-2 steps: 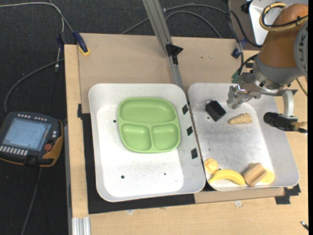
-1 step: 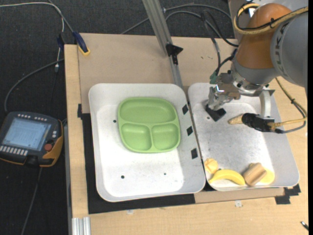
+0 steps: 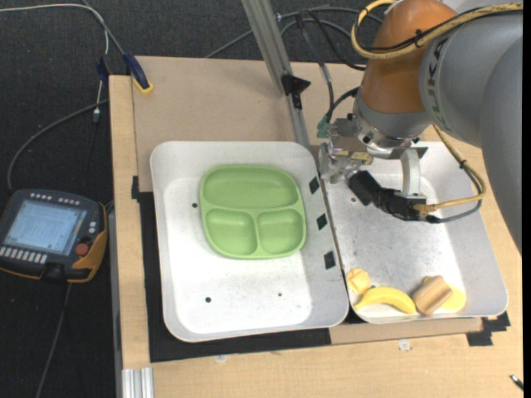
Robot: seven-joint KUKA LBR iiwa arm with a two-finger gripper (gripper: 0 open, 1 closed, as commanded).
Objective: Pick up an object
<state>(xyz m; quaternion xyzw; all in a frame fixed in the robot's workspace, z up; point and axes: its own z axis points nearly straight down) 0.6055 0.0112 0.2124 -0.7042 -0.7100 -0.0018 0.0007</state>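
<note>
Approach step in hand: the claw (image 3: 358, 166) hovers over the right bin's (image 3: 485, 259) far left corner; its state cannot be told. The banana (image 3: 383, 298) and brown block (image 3: 431, 293) lie at the near edge (well apart from it). Next move, in my judgement: travel nearward, then descend.

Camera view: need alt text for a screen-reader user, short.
A grey and orange robot arm reaches in from the right, its gripper over the far left corner of the right bin, which holds a banana and a tan block at its near edge. The left bin holds a green divided plate.
</note>
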